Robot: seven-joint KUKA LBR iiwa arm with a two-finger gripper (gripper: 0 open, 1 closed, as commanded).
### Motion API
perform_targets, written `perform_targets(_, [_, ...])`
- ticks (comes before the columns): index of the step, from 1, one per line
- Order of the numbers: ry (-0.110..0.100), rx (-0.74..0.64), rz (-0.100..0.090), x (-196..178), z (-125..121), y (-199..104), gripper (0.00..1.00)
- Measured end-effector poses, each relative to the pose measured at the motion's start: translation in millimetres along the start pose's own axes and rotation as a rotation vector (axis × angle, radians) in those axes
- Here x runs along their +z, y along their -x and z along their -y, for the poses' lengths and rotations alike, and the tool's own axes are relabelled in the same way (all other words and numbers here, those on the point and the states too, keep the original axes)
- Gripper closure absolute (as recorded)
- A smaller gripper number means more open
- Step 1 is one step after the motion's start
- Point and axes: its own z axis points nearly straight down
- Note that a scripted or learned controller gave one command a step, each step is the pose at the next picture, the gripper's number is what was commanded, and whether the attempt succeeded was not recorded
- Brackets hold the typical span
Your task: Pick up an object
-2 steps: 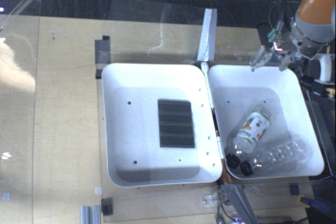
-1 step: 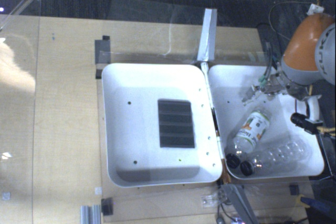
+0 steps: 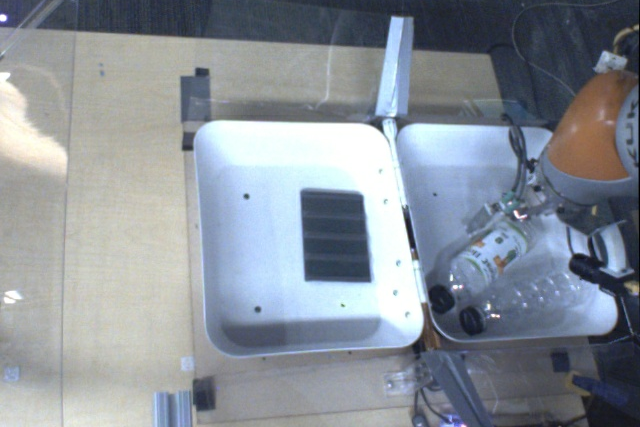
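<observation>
Counter point(image 3: 120, 215), pale wood, carries two shallow white bins side by side, seen from above at a slant. I list the contents from largest to smallest.

Left bin point(image 3: 230, 215): bare white floor except for a dark ribbed rectangular panel point(image 3: 335, 235) at its centre.

Right bin point(image 3: 440, 175): holds the graspable items, all crowded toward its 5 o'clock corner.

Arm point(image 3: 595, 130): grey, with an orange band, entering from 3 o'clock and hanging over the right bin's 3 o'clock side.

Clear bottle with a green-and-white label point(image 3: 490, 253): lies on its side, long axis running from 1 o'clock to 7 o'clock, black cap point(image 3: 440, 296) at the 7 o'clock end.

Second clear bottle point(image 3: 530, 297): just beside the first toward 5 o'clock, lying nearly 3-to-9, its black cap point(image 3: 470, 319) toward 9 o'clock.

Claw point(image 3: 520, 205): sits at the labelled bottle's 1 o'clock end, touching or very nearly so. Glare and tangled wiring hide its tips, so I cannot tell how wide it stands or whether it has anything in hold.

Key relation: the labelled bottle extends from the claw toward 7 o'clock. In my judgement a grasp must close across that axis, not along it, and the smooth round wall may slip.
</observation>
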Motion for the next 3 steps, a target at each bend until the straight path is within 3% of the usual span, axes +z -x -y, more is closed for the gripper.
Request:
perform_targets(1, [0.018, -0.142, 0.015, -5, 72, -1, 0.0])
perform_targets(2, [0.024, -0.145, 0.015, -16, 68, -2, 1.0])
perform_targets(3, [0.01, -0.074, 0.005, -3, 49, -75, 1.0])
